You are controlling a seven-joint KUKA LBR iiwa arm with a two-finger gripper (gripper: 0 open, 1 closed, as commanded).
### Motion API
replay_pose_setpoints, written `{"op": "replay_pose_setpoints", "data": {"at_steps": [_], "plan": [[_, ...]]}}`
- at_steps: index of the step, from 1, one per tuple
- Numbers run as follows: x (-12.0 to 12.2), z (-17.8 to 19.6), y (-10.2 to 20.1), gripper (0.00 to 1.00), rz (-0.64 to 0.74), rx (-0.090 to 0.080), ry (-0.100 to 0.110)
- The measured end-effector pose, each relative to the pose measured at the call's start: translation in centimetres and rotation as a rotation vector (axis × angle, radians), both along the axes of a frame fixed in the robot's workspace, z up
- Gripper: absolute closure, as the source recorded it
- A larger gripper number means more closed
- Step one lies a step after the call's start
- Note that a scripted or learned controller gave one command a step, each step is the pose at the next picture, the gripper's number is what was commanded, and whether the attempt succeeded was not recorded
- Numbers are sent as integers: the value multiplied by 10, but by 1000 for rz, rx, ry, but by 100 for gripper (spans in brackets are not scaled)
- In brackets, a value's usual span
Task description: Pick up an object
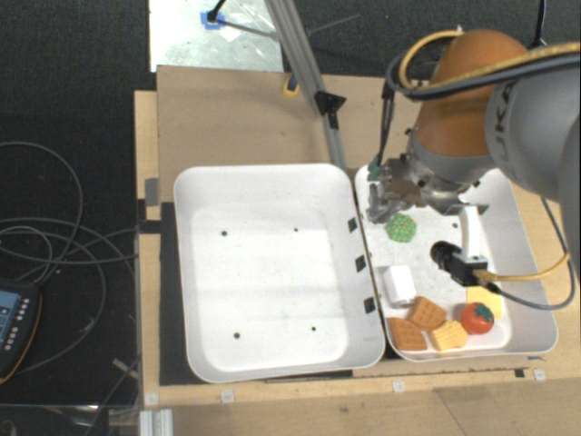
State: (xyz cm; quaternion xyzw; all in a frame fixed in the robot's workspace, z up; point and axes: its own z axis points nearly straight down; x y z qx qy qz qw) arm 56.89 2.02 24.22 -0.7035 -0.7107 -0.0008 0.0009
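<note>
My gripper (386, 204) hangs over the back left part of the right bin (526, 243), just above and left of a green bumpy ball (401, 229). Whether anything sits between its fingers is hidden by the wrist. Near the bin's front lie a white block (398, 284), two orange waffle-like pieces (426, 313) (408, 335), a yellow-orange cracker piece (449, 336), a red tomato (477, 318) and a yellow block (484, 299).
The left bin (195, 243) stands beside the right one, joined by black clips (359, 262) along the shared wall. A grey pole (304, 57) slants up behind the bins. Cables lie on the dark floor at the left.
</note>
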Motion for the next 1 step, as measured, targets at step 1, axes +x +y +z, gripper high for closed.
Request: {"op": "replay_pose_setpoints", "data": {"at_steps": [1], "plan": [[-6, -6, 64, 100, 2, 1, 0]]}}
